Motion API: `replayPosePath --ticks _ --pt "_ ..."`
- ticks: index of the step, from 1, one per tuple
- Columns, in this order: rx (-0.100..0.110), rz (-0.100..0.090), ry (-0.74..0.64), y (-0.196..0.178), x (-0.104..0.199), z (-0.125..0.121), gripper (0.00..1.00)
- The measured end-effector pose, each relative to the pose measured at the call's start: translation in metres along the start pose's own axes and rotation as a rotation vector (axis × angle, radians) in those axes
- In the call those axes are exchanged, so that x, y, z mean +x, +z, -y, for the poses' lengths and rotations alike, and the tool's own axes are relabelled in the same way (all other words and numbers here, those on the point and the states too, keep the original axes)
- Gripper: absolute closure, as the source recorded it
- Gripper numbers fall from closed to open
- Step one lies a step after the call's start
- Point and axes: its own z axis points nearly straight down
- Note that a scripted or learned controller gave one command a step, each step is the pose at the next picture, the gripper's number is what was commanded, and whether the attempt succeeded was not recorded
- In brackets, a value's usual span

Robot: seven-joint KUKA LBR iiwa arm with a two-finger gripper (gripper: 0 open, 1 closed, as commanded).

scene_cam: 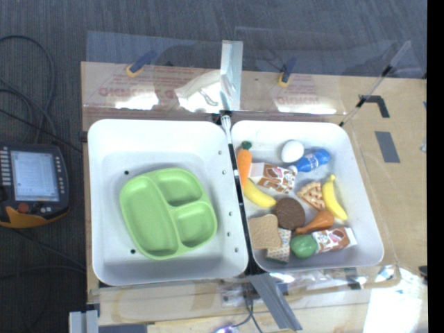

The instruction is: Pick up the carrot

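Nearest me, along the front wall of the right-hand shallow white bin (pixel 364 207), sat a round green toy fruit (pixel 302 246), a small printed carton lying on its side (pixel 334 238) and a tan slice of toy bread (pixel 263 230). Just behind them lay a dark brown round cookie (pixel 290 212), with an orange tapered piece (pixel 318 222) touching its right side. Level with these, the left-hand white bin (pixel 104 186) held a lime-green three-compartment plastic tray (pixel 168 212).

Farther back in the right bin I saw a pizza-slice toy (pixel 312 195), a short yellow banana (pixel 334 198) by the right wall and a second yellow banana (pixel 257 194) near the divider.

The orange toy carrot with a green top (pixel 244 164) lay in the far-left part of the right bin, just beside the divider between the bins. Its long axis ran near to far, almost parallel to that divider; the green top pointed away from me and the narrow tip pointed toward me, ending by the second banana. A white egg (pixel 292 150) and a blue-and-white bottle (pixel 312 161) lay to its right.

From this view I could not tell the gripper's state or whether it had hold of anything.
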Motion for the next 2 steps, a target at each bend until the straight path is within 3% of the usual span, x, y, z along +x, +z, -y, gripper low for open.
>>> replayPosePath --ticks 1,2 --pt "0.004 -0.009 -0.094 -0.013 0.000 0.000 1.00" --pt "0.002 -0.013 -0.372 0.037 0.000 0.000 1.00"
